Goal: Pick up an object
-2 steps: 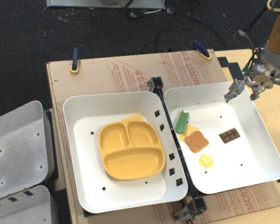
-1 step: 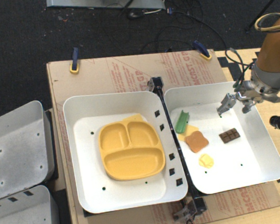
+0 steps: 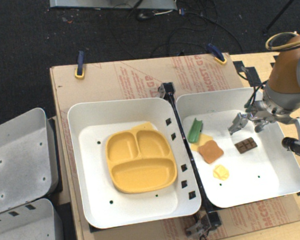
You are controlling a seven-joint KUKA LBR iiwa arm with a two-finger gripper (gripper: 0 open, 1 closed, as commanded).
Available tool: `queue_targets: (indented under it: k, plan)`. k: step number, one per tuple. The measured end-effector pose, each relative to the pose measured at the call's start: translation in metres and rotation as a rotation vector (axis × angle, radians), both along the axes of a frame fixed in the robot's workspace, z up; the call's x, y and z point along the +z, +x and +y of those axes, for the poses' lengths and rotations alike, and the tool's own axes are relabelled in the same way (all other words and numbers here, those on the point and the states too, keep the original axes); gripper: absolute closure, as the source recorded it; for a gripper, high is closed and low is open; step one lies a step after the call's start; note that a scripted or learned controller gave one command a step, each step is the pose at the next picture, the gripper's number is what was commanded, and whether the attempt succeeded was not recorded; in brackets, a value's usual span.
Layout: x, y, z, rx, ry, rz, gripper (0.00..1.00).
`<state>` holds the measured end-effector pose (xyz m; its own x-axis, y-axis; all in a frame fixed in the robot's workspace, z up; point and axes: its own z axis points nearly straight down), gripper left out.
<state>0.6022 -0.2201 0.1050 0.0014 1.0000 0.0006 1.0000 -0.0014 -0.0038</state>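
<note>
**Pincer standing over the right bin, holding nothing**

The pincer [image 3: 247, 123] is hovering inside the right bin [image 3: 284, 182], toward its 2 o'clock corner, reaching in from the arm's grey wrist at the view's right. Its two fingers [image 3: 236, 124] are spreading apart, pointing toward 9 o'clock, and nothing is sitting between them.

The nearest object is a dark brown chocolate-bar block [image 3: 245, 145], lying flat on the bin floor at 6 o'clock of the pincer, near it but apart. At 8 o'clock of the pincer a tan toast-shaped slice [image 3: 211, 151] is lying flat, overlapping a thin pale yellow piece [image 3: 203, 140]. A green block [image 3: 195, 130] is resting at 9 o'clock of the pincer, tilted, just beside the bin's left wall. A small yellow lump [image 3: 221, 172] is lying at 7 o'clock, close below the tan slice.

The arm's orange band [image 3: 283, 73] is showing at 1 o'clock of the pincer, over the bin's right rim.

The left bin [image 3: 95, 202] is adjoining the right bin and is carrying a yellow divided plate [image 3: 141, 160] at its centre. Both bins are sitting on the cardboard-covered table [image 3: 119, 80], with two clamps [image 3: 80, 64] gripping its far edge.
</note>
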Motion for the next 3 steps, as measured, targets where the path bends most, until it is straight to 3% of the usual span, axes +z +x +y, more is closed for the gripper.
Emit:
queue_targets:
  k: [1, 2, 3]
  plan:
    - [-0.013, 0.000, 0.000, 0.001, -0.001, -0.003, 0.00]
    - [-0.003, 0.001, 0.001, 0.002, -0.002, -0.005, 1.00]
    - [0.042, 0.002, 0.009, 0.004, -0.002, -0.007, 1.00]
